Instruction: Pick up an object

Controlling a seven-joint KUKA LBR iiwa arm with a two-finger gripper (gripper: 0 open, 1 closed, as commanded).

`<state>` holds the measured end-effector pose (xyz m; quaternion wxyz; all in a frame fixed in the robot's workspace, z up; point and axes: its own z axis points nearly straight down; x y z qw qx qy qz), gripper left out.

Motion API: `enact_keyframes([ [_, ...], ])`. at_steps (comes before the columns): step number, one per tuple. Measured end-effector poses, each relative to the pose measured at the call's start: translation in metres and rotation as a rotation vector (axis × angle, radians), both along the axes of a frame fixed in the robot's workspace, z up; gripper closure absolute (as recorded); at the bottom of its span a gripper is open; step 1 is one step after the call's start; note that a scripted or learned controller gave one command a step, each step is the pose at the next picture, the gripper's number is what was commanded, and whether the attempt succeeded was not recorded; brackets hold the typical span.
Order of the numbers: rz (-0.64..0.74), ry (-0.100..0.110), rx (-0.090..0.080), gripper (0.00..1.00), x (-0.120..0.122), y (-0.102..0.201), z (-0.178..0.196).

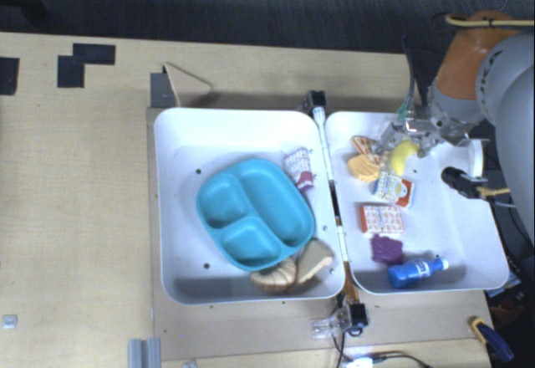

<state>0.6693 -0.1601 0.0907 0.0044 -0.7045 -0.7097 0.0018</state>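
Camera view looks down on two bins on the surface (75, 191), and the arm (468, 65) reaches into the far right part of the right bin (481, 274). The jaws hang over that bin's back corner. Their metal parts merge with the wrist hardware from this angle, so I cannot tell how far apart they stand, and nothing can be seen held between them.

The task names no particular thing. By my reading the likeliest pick is the yellow piece (403, 157), which lies just below the jaws in the view, toward the near side of the bin, close enough that they may be touching. Its long axis runs roughly from the bin's back toward its front, tilted a little. The jaws would have to come slightly nearward and down to straddle it.

Just left of it lies an orange piece (364, 164), and a small carton (391, 188) sits just in front, so a wide approach could nudge either one. Farther forward in the same bin are a red-and-white packet (383, 218), a purple lump (386, 248) and a blue bottle (415, 272), all well apart from the jaws.

The left bin (180, 191) holds a blue plate (251, 212), a small packet (299, 167) and a bread piece (288, 270) partly tucked under the plate's near edge.

The top of the yellow piece is crowded by the wrist metal, so its full outline is uncertain.
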Motion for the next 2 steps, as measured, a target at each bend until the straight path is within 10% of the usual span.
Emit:
enact_keyframes([
  [1,0.003,0.007,0.0,1.0,0.0,-0.001,0.012],
  [2,-0.004,-0.013,-0.004,1.0,-0.078,0.023,0.114],
])
